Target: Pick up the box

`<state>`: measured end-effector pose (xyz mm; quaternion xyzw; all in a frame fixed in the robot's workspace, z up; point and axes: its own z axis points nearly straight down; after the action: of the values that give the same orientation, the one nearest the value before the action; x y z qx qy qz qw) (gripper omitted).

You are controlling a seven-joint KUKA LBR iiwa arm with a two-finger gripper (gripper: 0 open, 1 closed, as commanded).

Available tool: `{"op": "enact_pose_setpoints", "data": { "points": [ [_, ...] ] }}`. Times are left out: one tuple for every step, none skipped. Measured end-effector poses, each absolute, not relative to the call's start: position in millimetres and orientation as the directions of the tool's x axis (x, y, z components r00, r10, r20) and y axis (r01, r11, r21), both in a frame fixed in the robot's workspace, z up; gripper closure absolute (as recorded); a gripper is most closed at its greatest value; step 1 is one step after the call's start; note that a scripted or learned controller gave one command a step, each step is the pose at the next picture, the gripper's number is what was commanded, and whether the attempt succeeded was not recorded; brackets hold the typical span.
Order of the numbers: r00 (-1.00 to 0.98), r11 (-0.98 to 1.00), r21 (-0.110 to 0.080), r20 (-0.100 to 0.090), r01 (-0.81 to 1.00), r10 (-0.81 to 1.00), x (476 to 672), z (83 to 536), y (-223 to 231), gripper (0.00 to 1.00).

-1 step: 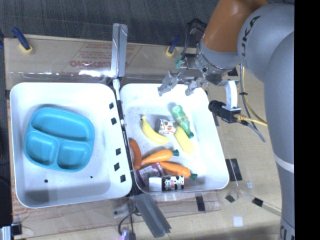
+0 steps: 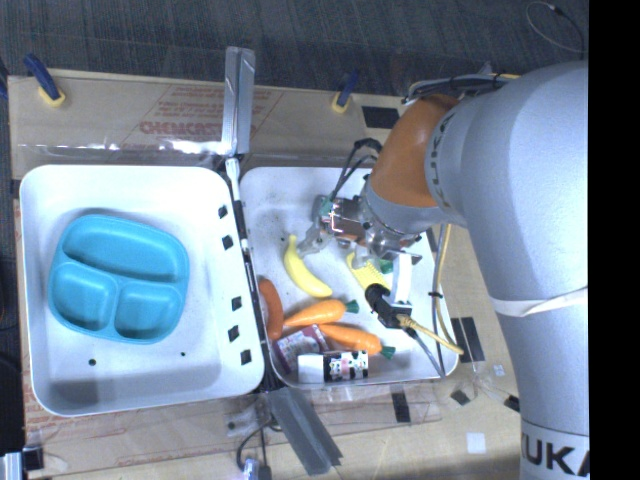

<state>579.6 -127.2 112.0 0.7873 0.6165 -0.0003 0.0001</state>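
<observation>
Nearest camera, right bin (image 2: 262, 183) front edge: white box (image 2: 335, 366) lying flat beside dark packet (image 2: 300, 344). Behind it, two carrots (image 2: 315, 313), then yellow banana (image 2: 303, 269). Hand (image 2: 345, 226) hovers above bin's middle, well apart from box; grip state cannot tell. Left bin (image 2: 40, 298) holds blue divided tray (image 2: 120, 276).

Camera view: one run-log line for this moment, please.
arm: over right bin | hand: above banana | box: lying near front wall, not held
</observation>
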Motion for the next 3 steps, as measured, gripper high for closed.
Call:
{"op": "enact_pose_setpoints", "data": {
  "points": [
    [0.339, -0.339, -0.013, 0.013, 0.941, 0.941, 634.9, 92.5, -174.5, 0.00],
    [0.358, -0.358, -0.002, 0.001, 0.934, 0.934, 657.2, 92.4, -101.6, 0.00],
    [0.326, -0.326, -0.004, 0.000, 0.945, 0.945, 607.6, 91.4, -142.6, 0.00]
  ]
}}
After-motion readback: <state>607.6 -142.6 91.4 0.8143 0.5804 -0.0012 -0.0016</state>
